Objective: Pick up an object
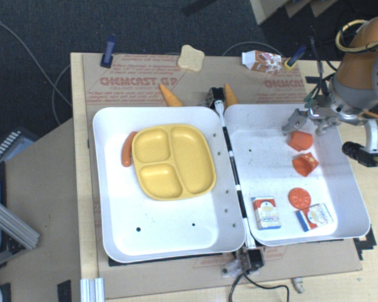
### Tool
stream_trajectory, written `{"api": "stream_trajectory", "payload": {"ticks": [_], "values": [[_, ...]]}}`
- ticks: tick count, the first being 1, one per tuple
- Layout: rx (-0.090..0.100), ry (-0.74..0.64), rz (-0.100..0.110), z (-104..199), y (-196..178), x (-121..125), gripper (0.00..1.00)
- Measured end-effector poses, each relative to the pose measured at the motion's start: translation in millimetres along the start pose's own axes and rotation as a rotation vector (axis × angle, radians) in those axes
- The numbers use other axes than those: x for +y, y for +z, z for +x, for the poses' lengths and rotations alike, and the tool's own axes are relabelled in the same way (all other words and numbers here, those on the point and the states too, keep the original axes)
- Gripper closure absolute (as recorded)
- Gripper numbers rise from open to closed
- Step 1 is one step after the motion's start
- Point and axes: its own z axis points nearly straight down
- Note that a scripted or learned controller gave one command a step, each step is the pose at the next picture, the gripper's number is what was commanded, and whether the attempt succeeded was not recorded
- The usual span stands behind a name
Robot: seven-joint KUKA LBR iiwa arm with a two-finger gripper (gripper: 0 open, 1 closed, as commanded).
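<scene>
My hand [310,119], fingers apart, hovers at the right white bin's [353,194] twelve o'clock, above a small orange-red plastic block [301,141]; next, descend and close.

Bright, even light falls from overhead, and the two white bins [176,244] come out nearly washed out, with a soft sheen on the yellow tray [173,162]. Shadows are short and faint, tucked close beneath the bin rims and the small items. The picture is slightly soft and grainy, and the dark floor [44,17] beyond the tabletop [138,80] loses detail.
</scene>
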Motion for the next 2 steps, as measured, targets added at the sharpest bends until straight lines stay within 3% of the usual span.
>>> {"api": "stream_trajectory", "payload": {"ticks": [1, 2], "values": [[0.001, -0.002, 0.000, 1.9, 42.6, 3.9, 0.00], [0.000, -0.003, -0.005, 2.0, 30.7, 5.5, 1.00]]}}
